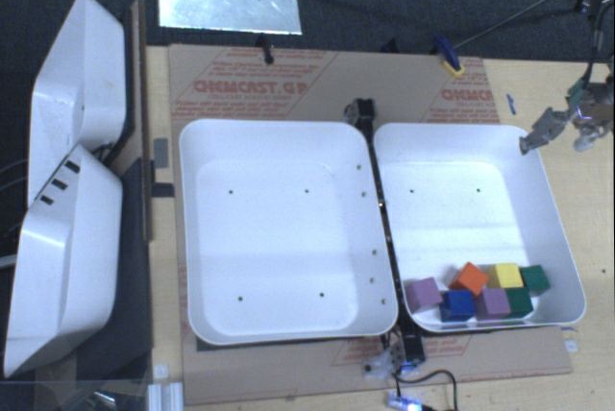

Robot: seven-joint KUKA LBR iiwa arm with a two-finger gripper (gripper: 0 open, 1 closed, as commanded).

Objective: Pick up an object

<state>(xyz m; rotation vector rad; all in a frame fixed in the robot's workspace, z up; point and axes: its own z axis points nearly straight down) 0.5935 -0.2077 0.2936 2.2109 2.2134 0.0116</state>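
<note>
Two white bins sit side by side on the desk (288, 73). The left bin (279, 135) has bare walls; the right bin (538, 207) keeps its blocks huddled in the near corner: one orange block (471, 278), one yellow (507, 276), one blue (458, 304), two purple (423, 292), perhaps two green (534, 279). The gripper (562, 126) hangs over the far right rim, well apart from them, fingers spread and clasping nothing.

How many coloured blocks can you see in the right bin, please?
6, clustered in the right bin's near corner: two purple, orange, yellow, blue, green. Others may hide beneath.
</note>
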